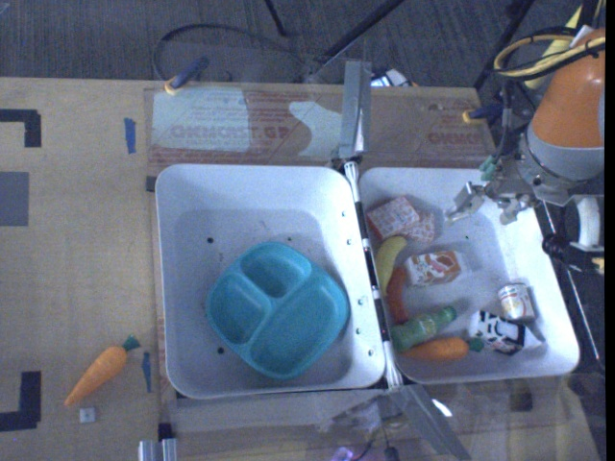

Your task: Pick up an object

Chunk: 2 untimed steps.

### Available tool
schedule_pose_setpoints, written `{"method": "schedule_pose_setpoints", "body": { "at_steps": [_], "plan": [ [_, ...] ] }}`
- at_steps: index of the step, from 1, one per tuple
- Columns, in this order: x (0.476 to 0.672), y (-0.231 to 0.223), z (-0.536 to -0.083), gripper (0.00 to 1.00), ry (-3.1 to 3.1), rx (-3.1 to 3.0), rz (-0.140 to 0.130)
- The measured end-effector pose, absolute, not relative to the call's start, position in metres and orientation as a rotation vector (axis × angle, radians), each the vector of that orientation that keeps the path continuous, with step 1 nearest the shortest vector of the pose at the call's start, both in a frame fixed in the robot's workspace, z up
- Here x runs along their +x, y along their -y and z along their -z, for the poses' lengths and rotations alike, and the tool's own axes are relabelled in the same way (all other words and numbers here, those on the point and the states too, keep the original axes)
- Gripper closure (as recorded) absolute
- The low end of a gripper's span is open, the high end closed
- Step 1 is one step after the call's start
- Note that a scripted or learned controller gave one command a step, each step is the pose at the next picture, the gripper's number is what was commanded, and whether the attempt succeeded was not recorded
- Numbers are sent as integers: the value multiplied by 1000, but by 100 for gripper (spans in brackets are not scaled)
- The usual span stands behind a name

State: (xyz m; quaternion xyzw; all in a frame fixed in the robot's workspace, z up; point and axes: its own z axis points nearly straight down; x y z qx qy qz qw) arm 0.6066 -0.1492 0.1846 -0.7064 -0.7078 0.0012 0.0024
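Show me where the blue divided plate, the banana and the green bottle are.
blue divided plate [279, 307]: camera view, on the ridge where its compartments meet.
banana [387, 257]: camera view, on the middle of its yellow curve.
green bottle [420, 328]: camera view, on its body.

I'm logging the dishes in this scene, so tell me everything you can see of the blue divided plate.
The blue divided plate is teal, looks like smooth plastic, with rounded corners and raised ridges splitting it into three compartments, all bare. It lies flat and right side up, turned at an angle, on the floor of the left bin, toward its near right corner. Nothing else touches it.
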Motion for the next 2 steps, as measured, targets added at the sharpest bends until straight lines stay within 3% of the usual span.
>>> {"method": "schedule_pose_setpoints", "body": {
  "at_steps": [1,2],
  "plan": [
    [640,143,-102,0,2151,-2297,4],
    [593,135,-95,0,2185,-2282,25]
  ]
}}
